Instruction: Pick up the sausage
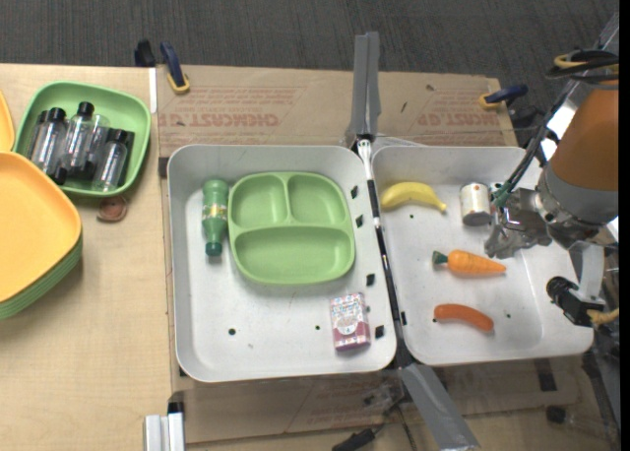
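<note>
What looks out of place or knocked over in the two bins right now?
Nothing stands out. The sausage, carrot and banana lie apart in the right bin, none spilled or damaged; the gripper is beside the carrot.

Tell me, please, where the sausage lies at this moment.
The sausage lies in the right bin, near its front edge, just below the carrot and apart from it.

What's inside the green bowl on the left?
The green bowl holds several small clear bottles with black caps, lying side by side. The bowl's floor beneath them is covered, so anything under them is hidden.
</note>
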`<act>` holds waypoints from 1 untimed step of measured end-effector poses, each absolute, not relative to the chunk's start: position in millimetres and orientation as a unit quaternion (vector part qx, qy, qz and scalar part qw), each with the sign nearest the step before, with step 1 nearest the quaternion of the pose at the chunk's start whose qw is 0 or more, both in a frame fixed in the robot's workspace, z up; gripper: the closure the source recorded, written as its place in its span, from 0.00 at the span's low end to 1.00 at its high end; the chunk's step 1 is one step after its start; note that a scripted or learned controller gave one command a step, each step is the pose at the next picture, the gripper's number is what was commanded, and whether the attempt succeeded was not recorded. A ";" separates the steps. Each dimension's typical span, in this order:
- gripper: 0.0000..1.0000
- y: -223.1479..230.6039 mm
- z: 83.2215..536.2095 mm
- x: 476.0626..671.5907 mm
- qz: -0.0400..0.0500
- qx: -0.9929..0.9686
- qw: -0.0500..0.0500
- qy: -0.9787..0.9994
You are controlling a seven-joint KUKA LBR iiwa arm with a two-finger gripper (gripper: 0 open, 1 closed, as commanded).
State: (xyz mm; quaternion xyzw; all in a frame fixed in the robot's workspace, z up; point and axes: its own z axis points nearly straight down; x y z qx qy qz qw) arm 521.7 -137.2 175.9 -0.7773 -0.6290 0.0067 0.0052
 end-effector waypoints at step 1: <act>1.00 -165.8 101.5 536.1 -0.005 -0.857 -0.010 -0.515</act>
